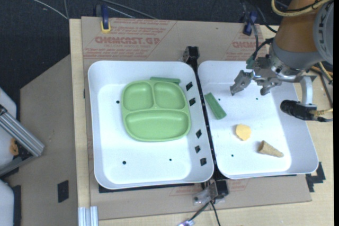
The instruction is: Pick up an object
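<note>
While the jaws hang spread and empty, green block (215, 105) below-left of them, yellow piece (243, 132) further below.

Glossy green plastic plate (155, 110) in smooth white bin (106, 166).

Brown board (132, 34), far-left printing: reading "CHEMCAST GP" in red, smaller lines beneath it staying illegible.
Brown board, far-right printing: showing the same red mark, partly hidden, unreadable.
</note>
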`<state>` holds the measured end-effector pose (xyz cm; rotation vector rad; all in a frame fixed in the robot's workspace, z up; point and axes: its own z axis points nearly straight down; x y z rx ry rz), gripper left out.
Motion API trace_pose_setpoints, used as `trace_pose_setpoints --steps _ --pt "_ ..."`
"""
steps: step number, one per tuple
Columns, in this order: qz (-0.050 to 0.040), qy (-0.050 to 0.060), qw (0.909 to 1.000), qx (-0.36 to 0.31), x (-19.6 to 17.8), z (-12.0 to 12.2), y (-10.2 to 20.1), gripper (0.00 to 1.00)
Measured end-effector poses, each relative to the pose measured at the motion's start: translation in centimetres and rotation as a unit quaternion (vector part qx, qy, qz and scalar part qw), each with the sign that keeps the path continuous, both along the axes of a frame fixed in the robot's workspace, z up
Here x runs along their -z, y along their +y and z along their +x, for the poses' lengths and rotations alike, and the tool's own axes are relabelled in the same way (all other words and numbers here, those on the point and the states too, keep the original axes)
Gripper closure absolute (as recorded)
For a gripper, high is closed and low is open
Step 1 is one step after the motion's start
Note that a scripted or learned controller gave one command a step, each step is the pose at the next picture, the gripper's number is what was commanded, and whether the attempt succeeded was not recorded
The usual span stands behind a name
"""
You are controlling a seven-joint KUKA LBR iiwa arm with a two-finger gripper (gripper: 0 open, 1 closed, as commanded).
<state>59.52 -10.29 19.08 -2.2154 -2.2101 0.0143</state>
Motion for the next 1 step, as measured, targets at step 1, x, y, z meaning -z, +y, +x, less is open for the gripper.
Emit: trace_pose_setpoints --steps 1 --pt "-0.0007 -0.007 1.0000 -0.001 -0.73 0.31 0.01 0.00"
